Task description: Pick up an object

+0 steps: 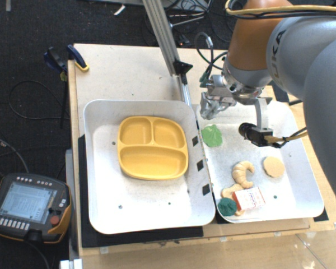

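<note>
The gripper (210,110) is hanging over the far left part of the right bin (302,203), just above and beside the light green object (211,135), which is lying near the wall between the two bins. I cannot tell if the fingers are apart or together, because they are looking like one pale blur against the white bin. In my judgement the danger is coming from this position: the green object is sitting so near the dividing wall that one finger may be hitting the rim, or pushing the object away instead of closing around it. The croissant (244,174), the round biscuit (274,166), the small red and white box (250,198) and the dark green item (228,205) are lying well apart from the gripper. The yellow divided plate (153,147) is resting in the left bin (101,206). The arm's grey body (319,66) is covering the right bin's far right corner, so what is lying there is hidden.
</note>
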`<move>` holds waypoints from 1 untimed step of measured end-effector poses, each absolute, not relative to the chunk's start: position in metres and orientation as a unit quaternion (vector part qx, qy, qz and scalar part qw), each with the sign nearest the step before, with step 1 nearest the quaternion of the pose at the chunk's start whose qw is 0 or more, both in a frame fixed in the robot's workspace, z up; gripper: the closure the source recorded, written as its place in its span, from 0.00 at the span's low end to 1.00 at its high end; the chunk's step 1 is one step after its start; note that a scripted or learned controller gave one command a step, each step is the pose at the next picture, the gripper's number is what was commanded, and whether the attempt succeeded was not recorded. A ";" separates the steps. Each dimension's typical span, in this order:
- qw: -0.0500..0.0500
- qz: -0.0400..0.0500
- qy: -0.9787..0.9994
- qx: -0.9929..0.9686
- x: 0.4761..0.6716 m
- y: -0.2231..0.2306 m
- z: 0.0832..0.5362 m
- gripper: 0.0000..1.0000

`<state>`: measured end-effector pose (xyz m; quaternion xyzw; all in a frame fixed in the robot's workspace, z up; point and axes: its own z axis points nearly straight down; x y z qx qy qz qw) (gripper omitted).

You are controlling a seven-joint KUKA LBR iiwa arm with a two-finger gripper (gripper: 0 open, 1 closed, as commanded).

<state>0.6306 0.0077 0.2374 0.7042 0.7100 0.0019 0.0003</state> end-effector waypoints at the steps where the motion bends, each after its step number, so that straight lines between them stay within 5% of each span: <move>1: 0.000 0.001 0.710 0.704 0.632 0.059 0.235 1.00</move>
